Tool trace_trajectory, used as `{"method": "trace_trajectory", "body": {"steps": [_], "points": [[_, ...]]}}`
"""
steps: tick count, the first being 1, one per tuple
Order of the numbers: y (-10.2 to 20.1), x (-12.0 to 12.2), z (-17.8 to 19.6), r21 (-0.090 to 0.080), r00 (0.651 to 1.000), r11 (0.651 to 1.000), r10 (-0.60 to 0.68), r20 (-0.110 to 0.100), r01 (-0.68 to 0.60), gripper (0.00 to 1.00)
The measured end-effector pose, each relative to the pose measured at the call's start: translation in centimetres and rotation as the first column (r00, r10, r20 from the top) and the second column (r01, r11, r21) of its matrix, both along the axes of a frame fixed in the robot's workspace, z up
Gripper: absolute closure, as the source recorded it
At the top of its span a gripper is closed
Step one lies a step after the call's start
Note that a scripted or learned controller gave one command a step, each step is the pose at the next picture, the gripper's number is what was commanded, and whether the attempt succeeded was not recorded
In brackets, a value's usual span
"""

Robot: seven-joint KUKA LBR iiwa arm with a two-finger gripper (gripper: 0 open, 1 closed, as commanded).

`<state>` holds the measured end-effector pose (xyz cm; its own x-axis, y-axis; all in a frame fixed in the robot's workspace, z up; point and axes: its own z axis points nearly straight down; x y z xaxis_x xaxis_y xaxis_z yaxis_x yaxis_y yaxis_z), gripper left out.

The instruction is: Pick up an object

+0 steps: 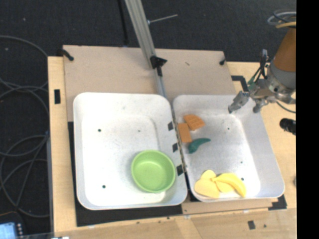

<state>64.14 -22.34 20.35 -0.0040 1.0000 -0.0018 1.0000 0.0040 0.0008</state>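
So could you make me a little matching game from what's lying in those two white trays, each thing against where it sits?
Things:
1. green bowl
2. yellow pieces
3. orange pieces
4. gripper

Places:
A. near corner of the right bin
B. over the right bin's far right corner
C. near right part of the left bin
D. right bin, against its left wall

Pairs: 1-C, 2-A, 3-D, 4-B

Single fixed cam, mounted above the desk (209, 223), looking down at a slant on both white bins: left bin (89, 108), right bin (259, 148). Mid-range, probably tilted from the near edge. Arm (284, 63) enters from frame right.
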Motion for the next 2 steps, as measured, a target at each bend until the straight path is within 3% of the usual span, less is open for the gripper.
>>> {"method": "trace_trajectory", "body": {"steps": [1,2], "points": [[-0.1,0.0,0.0,-0.002,1.000,1.000,0.001,-0.001,-0.001,0.00],[-0.4,-0.5,-6.2,0.000,1.000,1.000,-0.003,-0.006,0.003,0.00]]}}
